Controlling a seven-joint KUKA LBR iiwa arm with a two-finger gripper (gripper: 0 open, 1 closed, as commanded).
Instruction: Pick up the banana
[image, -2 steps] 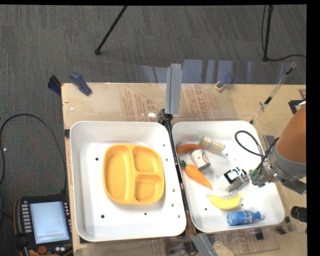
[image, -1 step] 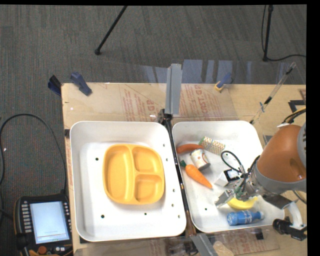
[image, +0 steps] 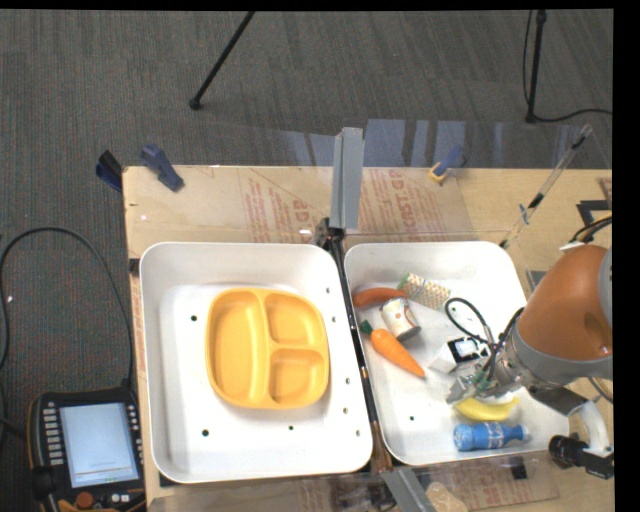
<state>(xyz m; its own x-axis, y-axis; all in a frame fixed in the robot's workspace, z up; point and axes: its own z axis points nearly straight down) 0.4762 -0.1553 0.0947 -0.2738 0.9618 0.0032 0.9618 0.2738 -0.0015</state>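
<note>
The worktop (image: 240, 200) carried two white bins side by side: the left bin (image: 180, 290) held one yellow divided plate (image: 268, 347), and the right bin (image: 490, 262) held everything else. The arm (image: 565, 320) reached in from the right, its orange band hanging over the right bin's lower right part, and the pincer (image: 482, 380) sat low there, just above the banana (image: 486, 408). The one banana lay near the bin's front wall, its upper edge under the pincer and one blue bottle (image: 489, 436) just beside it toward the front. Whether the pincer was open or closed could not be told, since the wrist and its cables hid the tips, and nothing showed the banana between them. From here a grasp could well fail: the banana's curved, smooth skin might slip sideways out of a closing pincer, and a descent slightly off could land on the bottle or push the banana against it. The loose black cable (image: 465, 315) near the wrist might also snag. Counted in the right bin: one banana, one bottle, two carrots (image: 398, 352), one small can (image: 400, 317) between them, and one speckled block (image: 427, 291).
</note>
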